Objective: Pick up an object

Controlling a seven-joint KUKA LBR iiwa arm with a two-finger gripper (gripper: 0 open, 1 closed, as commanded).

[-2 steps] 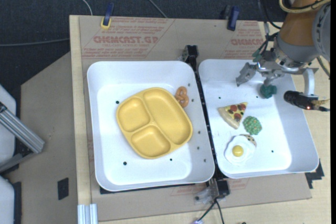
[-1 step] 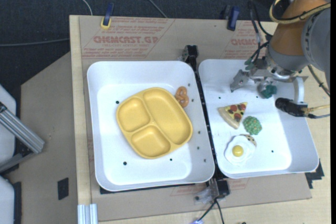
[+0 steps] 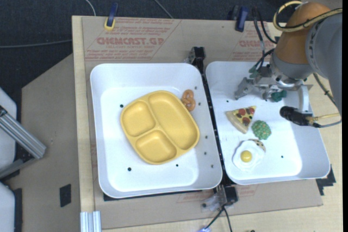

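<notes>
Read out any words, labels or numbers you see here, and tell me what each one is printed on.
"CHEMCAST GP", red print on the brown board behind the left bin; the last letters are blurry.
The same red print behind the right bin is partly hidden by the arm, unreadable.
Smaller red lines there are too blurred.

Tool [image 3: 260,91] above pizza slice [image 3: 241,118]

a divided tray [image 3: 159,126] and pretzel [image 3: 188,99] are lying in the left bin [image 3: 103,133]; pizza slice [image 3: 241,117], broccoli [image 3: 261,129] and fried egg [image 3: 248,155] are sitting in the right bin [image 3: 304,163].
</notes>
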